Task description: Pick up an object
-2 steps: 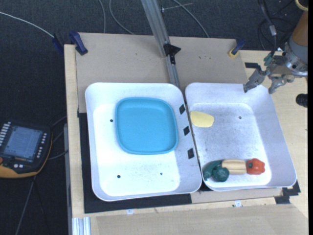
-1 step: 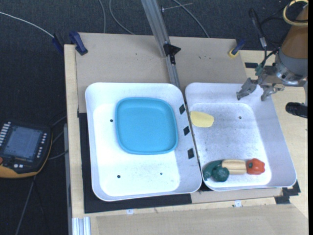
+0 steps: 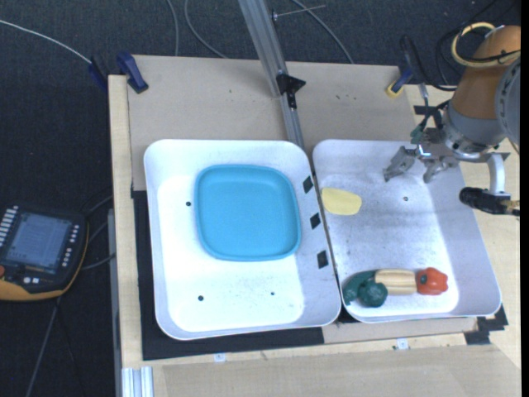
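Camera view is showing four small objects lying in the right bin [image 3: 463, 246]: a pale yellow piece [image 3: 340, 202] is resting near that bin's left wall, about halfway down, while along the near edge a dark green item [image 3: 365, 291], a tan oblong piece [image 3: 395, 282] and a red item [image 3: 431, 281] are sitting in a row, each touching the next. None of them is being held. The jaws [image 3: 416, 165] are hovering over the far part of the right bin, well apart from the yellow piece and from the row at the near edge; the two fingers are spreading apart with nothing between them. The arm [image 3: 483, 89] is reaching in from the right, its orange band showing above the grey wrist. The left bin [image 3: 169, 255] is lying just beside the right one and is carrying a light blue square plate [image 3: 247, 212] set toward its middle. Both bins are sitting on the wooden surface [image 3: 207, 98], with blue clamps gripping its far corners and a metal post [image 3: 266, 40] rising at a slant from behind the bins. A handheld control pendant [image 3: 37, 251] is lying on the dark floor to the left, among thin cables.
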Controlling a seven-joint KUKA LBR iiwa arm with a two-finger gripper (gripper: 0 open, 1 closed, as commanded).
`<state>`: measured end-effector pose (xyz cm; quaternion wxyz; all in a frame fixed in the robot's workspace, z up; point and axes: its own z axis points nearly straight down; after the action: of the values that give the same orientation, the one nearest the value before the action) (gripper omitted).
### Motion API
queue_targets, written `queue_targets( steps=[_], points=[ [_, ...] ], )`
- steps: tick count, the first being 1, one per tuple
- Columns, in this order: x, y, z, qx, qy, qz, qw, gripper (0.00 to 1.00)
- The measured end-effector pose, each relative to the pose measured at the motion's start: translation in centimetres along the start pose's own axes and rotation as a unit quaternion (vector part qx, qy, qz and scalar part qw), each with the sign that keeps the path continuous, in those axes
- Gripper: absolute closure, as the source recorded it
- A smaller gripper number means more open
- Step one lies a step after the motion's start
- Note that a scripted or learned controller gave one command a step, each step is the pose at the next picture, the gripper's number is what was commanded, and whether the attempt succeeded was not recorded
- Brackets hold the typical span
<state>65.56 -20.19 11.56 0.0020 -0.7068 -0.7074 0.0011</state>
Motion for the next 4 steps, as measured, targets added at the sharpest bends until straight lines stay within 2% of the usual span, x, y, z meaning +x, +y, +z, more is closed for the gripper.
queue_targets(
  steps=[1, 2, 3, 4],
  points=[
    [0.0, 0.0, 2.1, -0.002, -0.001, 0.0, 1.0, 0.0],
    [0.0, 0.1, 0.9, -0.003, -0.001, 0.0, 1.0, 1.0],
    [-0.5, 0.0, -3.6, -0.004, -0.001, 0.0, 1.0, 1.0],
    [-0.6, -0.5, -9.7, -0.005, -0.001, 0.0, 1.0, 1.0]
  ],
)
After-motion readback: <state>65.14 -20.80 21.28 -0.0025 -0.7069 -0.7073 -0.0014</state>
